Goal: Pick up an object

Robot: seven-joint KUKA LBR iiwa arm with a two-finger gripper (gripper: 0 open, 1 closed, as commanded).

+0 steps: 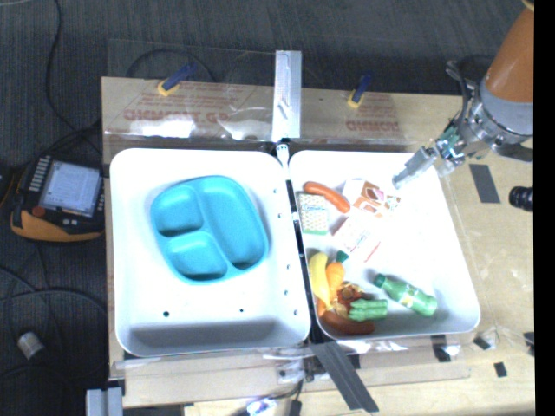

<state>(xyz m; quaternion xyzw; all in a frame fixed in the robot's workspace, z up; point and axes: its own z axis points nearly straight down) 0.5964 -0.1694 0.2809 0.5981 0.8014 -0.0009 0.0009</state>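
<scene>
Bench, seen from above at a slant. Two shallow white bins side by side: left bin (pixel 130 258) in the centre-left of the frame, right bin (pixel 451 258) in the centre-right, meeting along a dark divider.

Left bin, contents: one blue divided tray (pixel 208 226), three compartments, lying flat in the upper middle of the bin.

Right bin, contents, all crowded toward its left and lower part:
- one orange-red sausage (pixel 326 195), upper left of the bin;
- one green-and-white packet (pixel 314 213), just below the sausage;
- one small carton with orange print (pixel 373 198), upper middle;
- one white-and-pink box (pixel 357 235), centre, just beside the packet;
- one yellow banana (pixel 318 274), along the left wall;
- one orange carrot-like piece (pixel 335 276), just beside the banana;
- one green bottle (pixel 405 293), tilted, lower middle;
- a mixed heap of small red and green pieces (pixel 357 308) at the lower left corner; the count there cannot be told.

Arm: one, entering from the upper right of the frame, orange band (pixel 513 59) showing. Gripper (pixel 406 177) sits over the upper right part of the right bin, near the small carton but apart from it. Whether it is wide or narrow cannot be told; nothing is seen held in it.

Outside the bins: two blue-and-yellow clamps, one (pixel 176 78) upper left, one (pixel 359 91) upper middle; one handheld screen device (pixel 61 193) at the far left.
</scene>
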